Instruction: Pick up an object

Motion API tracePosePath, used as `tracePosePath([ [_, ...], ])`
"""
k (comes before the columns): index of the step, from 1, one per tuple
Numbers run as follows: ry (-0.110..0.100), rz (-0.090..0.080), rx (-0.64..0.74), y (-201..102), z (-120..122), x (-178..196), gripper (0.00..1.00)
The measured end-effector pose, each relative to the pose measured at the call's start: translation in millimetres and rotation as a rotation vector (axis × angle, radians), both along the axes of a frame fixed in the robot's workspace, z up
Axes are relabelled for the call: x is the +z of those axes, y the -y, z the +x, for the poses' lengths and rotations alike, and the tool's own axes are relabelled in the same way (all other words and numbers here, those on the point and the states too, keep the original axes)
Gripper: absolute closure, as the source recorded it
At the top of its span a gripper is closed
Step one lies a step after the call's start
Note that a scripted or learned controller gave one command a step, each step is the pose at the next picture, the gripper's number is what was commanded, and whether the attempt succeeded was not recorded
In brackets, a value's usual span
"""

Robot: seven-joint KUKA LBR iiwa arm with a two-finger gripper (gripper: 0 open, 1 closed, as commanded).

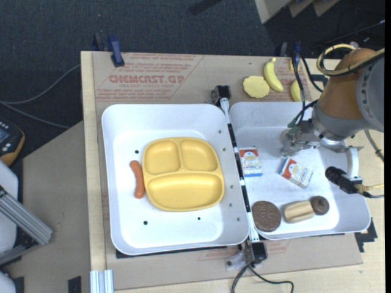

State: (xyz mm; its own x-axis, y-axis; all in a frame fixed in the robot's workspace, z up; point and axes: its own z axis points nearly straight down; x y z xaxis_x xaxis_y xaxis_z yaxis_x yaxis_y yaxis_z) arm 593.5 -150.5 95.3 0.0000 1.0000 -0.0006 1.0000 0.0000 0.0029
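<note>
In the right bin [269, 116] lie a small red-and-white carton [250, 162], a second tilted carton [297, 172], a round dark brown cookie [266, 215] and a tan roll with a dark end [304, 209]. My gripper [294, 141] hangs over the bin's upper middle, just above and slightly left of the tilted carton, with the grey arm and its orange band coming in from the right. Nothing shows between its tips.
The left bin [122, 133] holds a yellow divided plate [182, 173] with an orange-red sausage [137, 179] at its left. Behind the right bin, on the bench, lie a banana [274, 75] and a yellow lumpy piece [256, 86].
</note>
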Motion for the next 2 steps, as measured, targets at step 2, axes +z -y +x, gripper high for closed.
tracePosePath([
  [2, -0.009, 0.002, -0.002, 5.1, -42.0, -11.6, 0.0],
])
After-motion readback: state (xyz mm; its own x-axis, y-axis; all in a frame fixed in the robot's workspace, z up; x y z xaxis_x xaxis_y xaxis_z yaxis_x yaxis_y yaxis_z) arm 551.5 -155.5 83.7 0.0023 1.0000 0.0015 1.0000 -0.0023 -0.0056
